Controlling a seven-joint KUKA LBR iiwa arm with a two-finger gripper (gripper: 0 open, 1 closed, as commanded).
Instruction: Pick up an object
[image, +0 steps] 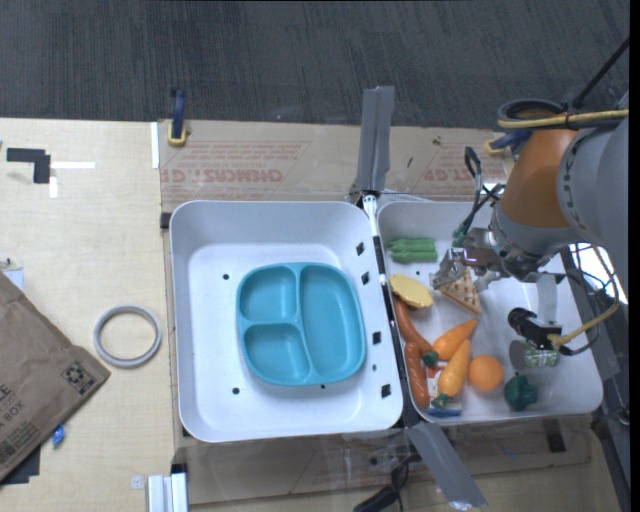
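Pincer (455, 268) sat just at 9 o'clock of the sandwich wedge (463, 293), grip state unreadable; wedge looked light, probably rigid, best pinched across its flat faces.

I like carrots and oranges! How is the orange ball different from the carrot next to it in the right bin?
The orange ball is round, while the carrot is long and tapers to a point. The carrot has a green bit at one end; the ball looks plain orange all over. The carrot takes up more room than the ball. Both are orange and lie in the right bin.
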